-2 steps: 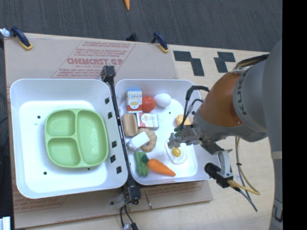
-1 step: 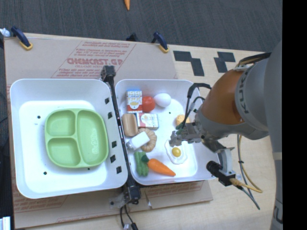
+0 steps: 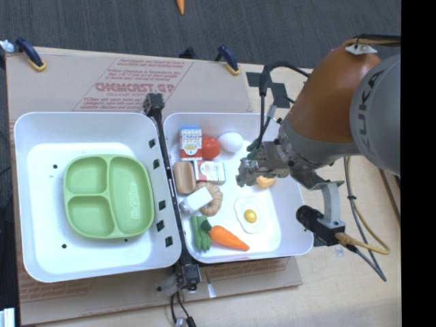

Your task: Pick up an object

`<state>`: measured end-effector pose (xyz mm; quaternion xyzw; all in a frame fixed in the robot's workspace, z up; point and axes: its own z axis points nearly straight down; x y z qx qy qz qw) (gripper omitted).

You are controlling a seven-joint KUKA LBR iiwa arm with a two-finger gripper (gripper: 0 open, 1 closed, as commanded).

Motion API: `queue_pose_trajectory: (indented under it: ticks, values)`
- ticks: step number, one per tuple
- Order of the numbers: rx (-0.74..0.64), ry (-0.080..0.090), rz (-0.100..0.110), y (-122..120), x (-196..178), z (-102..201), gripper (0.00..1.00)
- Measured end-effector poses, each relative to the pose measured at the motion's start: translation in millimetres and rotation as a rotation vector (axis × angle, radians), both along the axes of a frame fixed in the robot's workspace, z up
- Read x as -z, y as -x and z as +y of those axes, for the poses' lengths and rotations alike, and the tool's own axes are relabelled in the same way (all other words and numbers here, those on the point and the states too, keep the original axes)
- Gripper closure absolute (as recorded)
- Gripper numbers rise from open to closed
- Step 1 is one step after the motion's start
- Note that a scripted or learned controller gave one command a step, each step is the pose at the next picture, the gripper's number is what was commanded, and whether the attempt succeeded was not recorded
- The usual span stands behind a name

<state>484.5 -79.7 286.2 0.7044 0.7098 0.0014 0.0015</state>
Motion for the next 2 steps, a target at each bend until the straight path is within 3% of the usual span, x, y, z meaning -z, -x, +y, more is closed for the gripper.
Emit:
queue_pose_trajectory:
  ticks: [1, 2]
  values:
    - [0.003, 0.000, 0.007, -35.2, 95.0, -74.5, 1.00]
    - [-0.002, 0.000, 0.006, -36.7, 84.1, -74.1, 1.00]
